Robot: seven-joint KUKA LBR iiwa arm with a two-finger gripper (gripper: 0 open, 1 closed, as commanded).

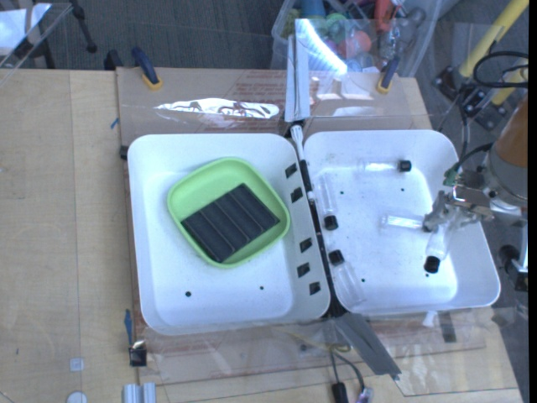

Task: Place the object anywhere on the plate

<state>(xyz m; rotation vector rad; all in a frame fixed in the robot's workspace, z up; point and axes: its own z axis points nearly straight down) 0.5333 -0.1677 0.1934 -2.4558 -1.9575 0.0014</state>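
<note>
Now my end effector (433, 240) hangs low over the right bin (369, 288), near its right wall. From this slanted view I cannot tell if it is spread or pressed together, because its pale parts mix with the white floor under it.

The object (230, 221), a dark ribbed block, lies flat on the green plate (186, 193) in the left bin (159, 300). It sits in the middle part of the plate, turned at a slant, and all of it seems to rest inside the raised rim. I think this is a good position, since the rim would keep it from sliding off.

The block is well apart from my end effector, with the wall between the bins (309, 225) lying between them, so I am surely not holding it. By my judgement the task looks already fulfilled. A small dark piece (404, 165) lies at the far side of the right bin, and I would leave it alone.
</note>
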